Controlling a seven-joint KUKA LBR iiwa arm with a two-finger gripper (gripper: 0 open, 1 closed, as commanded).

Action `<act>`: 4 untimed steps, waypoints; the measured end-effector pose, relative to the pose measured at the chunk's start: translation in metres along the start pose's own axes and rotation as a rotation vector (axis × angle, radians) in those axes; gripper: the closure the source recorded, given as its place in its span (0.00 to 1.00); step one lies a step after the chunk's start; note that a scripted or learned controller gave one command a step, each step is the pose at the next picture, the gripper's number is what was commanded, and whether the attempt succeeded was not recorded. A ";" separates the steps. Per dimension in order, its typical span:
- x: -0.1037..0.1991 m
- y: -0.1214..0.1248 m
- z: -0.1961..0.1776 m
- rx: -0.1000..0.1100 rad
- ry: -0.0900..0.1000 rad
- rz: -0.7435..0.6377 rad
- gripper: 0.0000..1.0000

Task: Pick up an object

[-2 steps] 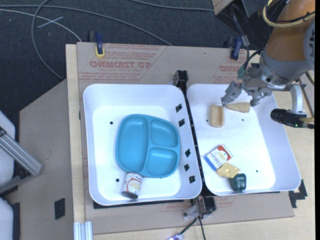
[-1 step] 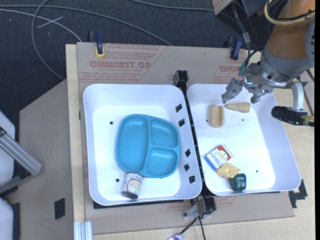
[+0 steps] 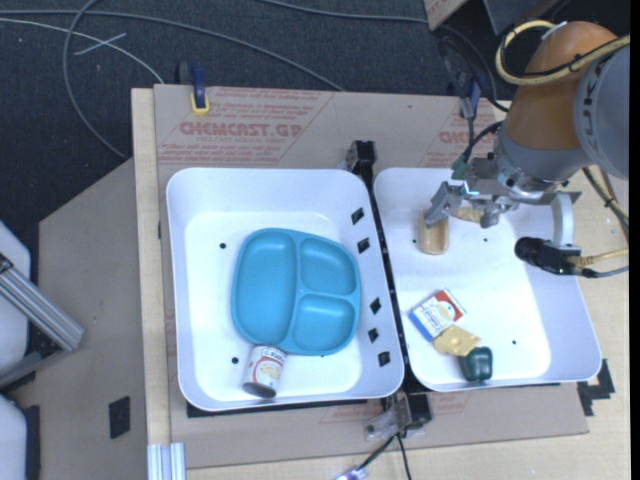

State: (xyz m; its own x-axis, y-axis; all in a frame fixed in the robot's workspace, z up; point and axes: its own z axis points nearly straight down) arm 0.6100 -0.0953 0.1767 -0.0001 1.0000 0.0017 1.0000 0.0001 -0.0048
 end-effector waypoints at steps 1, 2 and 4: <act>0.004 0.004 0.042 -0.001 0.000 -0.001 0.00; 0.005 0.003 0.095 0.001 0.000 0.000 0.00; 0.004 0.006 0.038 -0.008 -0.002 0.000 1.00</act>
State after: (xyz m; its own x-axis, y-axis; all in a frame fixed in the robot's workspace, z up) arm 0.6161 -0.0915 0.1391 -0.0001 1.0000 0.0002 1.0000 0.0001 0.0029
